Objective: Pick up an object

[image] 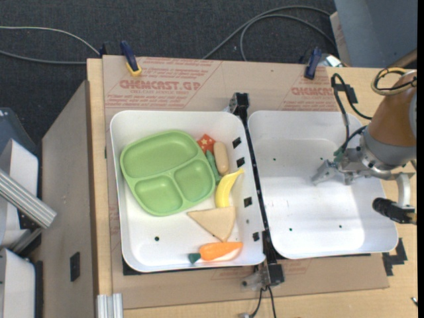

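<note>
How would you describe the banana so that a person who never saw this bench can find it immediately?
Look in the left white bin, which holds a green divided plate. Just right of the plate, near the divider between the two bins, lies the banana. It is the only plain yellow, curved piece; the hot dog above it is reddish-brown, the wedge below it pale tan, and the carrot orange.

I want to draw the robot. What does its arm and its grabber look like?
The arm has a fat, rounded orange part with a grey ring below it. Black cables loop beside it. The gripper at the end is small, silvery grey metal, with thin pointed fingers.
</note>
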Action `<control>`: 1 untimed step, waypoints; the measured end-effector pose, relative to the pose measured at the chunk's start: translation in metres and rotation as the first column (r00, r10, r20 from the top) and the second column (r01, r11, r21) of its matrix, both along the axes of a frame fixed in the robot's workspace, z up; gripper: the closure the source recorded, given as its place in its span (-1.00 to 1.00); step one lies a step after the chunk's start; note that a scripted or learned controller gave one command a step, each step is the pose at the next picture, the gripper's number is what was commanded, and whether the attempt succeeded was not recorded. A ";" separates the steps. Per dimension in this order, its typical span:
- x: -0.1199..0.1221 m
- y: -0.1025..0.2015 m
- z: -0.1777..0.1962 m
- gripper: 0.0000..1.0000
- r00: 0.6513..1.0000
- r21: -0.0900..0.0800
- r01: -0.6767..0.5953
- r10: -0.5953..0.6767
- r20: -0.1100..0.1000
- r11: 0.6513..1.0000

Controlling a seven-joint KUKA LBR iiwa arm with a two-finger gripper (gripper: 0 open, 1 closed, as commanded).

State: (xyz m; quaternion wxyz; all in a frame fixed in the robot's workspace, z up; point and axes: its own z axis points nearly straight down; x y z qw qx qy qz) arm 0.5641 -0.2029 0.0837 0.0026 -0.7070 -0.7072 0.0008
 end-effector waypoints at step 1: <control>0.001 0.000 0.013 1.00 1.000 -0.001 0.000 0.000 0.005 1.000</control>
